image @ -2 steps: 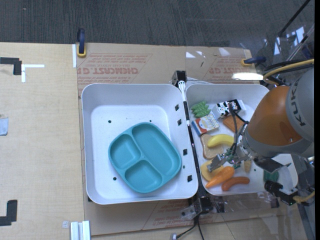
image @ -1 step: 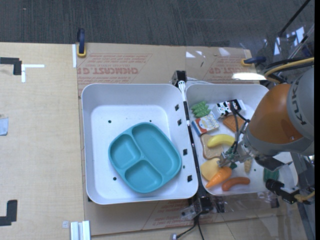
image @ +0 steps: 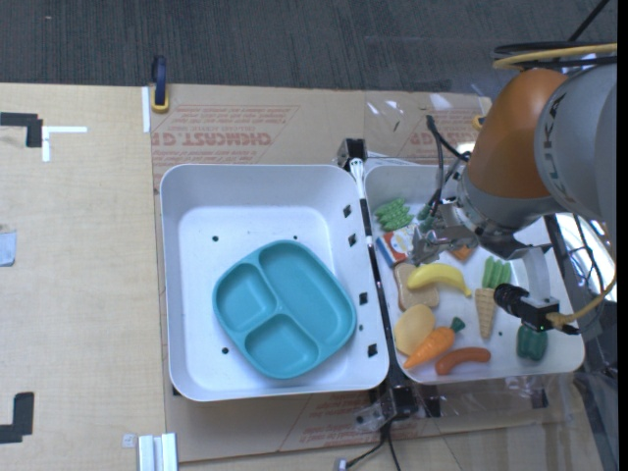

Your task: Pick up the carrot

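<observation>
The left bin [image: 177, 292] holds a teal tray [image: 285, 308] with three compartments, lying tilted toward the bin's near right corner. Two black clips sit on the bin's right wall, where it meets the right bin [image: 569, 361]. In the right bin, a green leafy piece [image: 393, 213] lies near the far left corner, and below it a tan slice [image: 404, 285] rests by the left wall. A banana [image: 440, 278] lies just right of that slice, and a pale potato-like piece [image: 414, 327] sits below it. The carrot [image: 430, 345] lies in the near left part of the right bin, orange tip pointing toward the near left corner, its green top toward the right, touching the pale piece. A red-orange sausage [image: 462, 359] lies just right of the carrot near the front wall. Further right stand a yellow cone-like piece [image: 486, 311], a green vegetable [image: 496, 271] and a dark green pepper [image: 532, 341]. The gripper [image: 432, 238] hangs above the banana, apart from the carrot; whether its fingers are open or closed cannot be told, and nothing is seen held. The arm [image: 549, 135] fills the upper right.
</observation>
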Motion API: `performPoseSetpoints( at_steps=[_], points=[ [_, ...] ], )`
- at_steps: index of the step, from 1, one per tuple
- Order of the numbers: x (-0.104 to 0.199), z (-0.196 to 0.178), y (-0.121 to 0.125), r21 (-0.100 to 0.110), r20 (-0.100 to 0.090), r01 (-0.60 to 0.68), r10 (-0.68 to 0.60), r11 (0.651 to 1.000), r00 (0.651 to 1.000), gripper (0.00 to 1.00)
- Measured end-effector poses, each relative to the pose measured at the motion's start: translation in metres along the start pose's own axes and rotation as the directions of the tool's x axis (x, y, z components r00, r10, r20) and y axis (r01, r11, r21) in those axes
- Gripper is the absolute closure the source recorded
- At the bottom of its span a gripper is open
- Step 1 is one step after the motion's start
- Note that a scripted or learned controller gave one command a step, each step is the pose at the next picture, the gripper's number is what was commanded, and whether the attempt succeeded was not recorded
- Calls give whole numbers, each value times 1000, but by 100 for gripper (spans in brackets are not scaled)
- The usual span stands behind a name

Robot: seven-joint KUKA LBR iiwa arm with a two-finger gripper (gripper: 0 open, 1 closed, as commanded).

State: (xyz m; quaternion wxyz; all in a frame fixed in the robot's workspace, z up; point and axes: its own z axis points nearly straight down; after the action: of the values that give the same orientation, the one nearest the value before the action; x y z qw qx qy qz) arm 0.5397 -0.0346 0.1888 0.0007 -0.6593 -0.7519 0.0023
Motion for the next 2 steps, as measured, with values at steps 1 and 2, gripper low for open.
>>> performPoseSetpoints(
  at_steps=[1,2],
  points=[
    [-64,-19,77,-1,2,109,-109,994,994,100],
    [-63,-19,77,0,1,111,-111,994,994,0]
  ],
)
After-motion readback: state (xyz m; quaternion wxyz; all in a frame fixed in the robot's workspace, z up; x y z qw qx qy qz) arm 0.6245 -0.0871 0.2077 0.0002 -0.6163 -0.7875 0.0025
